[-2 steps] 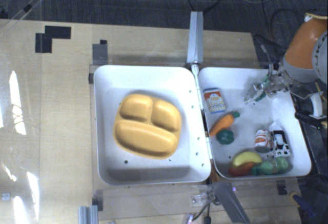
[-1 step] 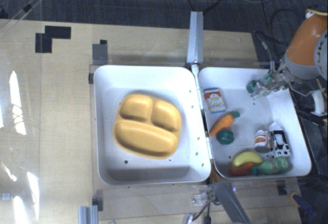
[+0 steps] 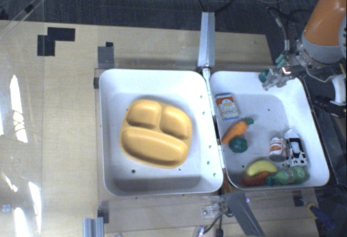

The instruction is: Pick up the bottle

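Green bottle [image 3: 288, 176] lies flat along right bin's [image 3: 312, 116] near wall, long axis left-right. Hand [image 3: 271, 76] state: cannot tell.

One fixed camera looks down at a slant over both white bins [image 3: 108, 122].

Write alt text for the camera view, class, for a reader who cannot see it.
A grey and orange robot arm's end effector hovers at the back rim of the right bin, which holds toy food, a carton and a green bottle at its front. The left bin holds a yellow sectioned tray.
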You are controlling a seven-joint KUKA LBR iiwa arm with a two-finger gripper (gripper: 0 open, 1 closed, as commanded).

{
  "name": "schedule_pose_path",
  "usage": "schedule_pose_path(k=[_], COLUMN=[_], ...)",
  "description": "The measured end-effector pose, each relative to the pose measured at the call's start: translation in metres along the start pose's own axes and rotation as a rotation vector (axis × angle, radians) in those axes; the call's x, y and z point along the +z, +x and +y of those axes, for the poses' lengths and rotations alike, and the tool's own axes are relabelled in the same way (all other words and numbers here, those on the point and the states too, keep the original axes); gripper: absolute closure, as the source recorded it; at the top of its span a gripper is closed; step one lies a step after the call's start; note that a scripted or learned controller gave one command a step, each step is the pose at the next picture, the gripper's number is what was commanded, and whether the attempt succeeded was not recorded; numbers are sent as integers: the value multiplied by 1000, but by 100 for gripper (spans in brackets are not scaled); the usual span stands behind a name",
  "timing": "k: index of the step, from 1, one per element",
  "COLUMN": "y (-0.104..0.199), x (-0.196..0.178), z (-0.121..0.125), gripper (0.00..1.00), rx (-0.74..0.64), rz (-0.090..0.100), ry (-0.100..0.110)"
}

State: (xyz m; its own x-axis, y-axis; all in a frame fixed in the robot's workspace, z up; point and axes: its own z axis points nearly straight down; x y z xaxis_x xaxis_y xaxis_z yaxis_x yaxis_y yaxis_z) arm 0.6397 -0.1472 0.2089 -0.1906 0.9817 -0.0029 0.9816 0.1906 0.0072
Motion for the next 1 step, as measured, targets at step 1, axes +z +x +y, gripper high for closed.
schedule_pose_path(k=[1], y=[63], x=[17], z=[34], gripper=[100], rx=[1], rz=[1], ry=[2])
